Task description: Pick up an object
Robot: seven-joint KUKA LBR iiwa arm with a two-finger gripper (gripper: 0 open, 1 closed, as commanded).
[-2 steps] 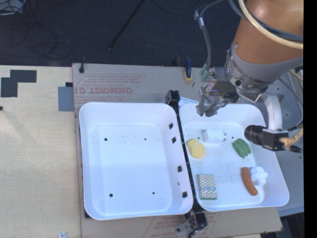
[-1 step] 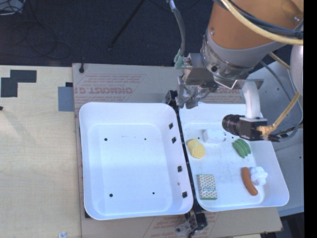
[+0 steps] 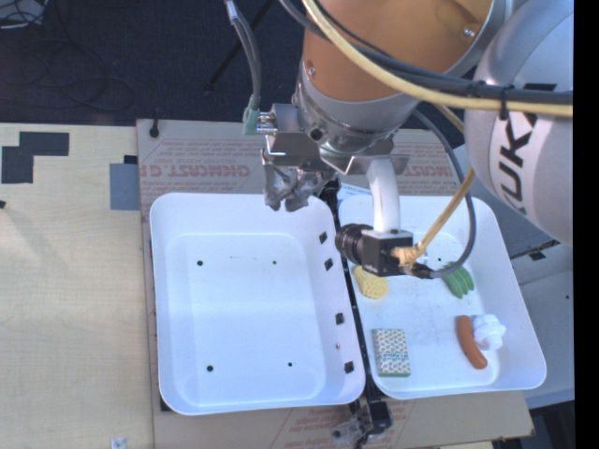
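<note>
My gripper (image 3: 296, 193) hangs under the big orange-banded wrist, above the back rim of the left bin (image 3: 178, 297) close to the divider between the bins. Nothing shows in it. The objects lie in the right bin (image 3: 520, 325): a yellow round piece (image 3: 372, 287) beside the divider, a small green-and-white box (image 3: 391, 352) toward the front, an orange sausage-shaped item (image 3: 472, 342) with a white lump (image 3: 489, 329) touching it at the right, and a green ribbed piece (image 3: 459, 282). All of them sit to the right of and nearer the front than the gripper.
A black unit on a white bracket (image 3: 376, 247) with a yellow cable hangs from the wrist over the right bin's back left, just above the yellow piece. The arm's bulk covers the right bin's back edge. Cardboard (image 3: 197, 162) underlies both bins.
</note>
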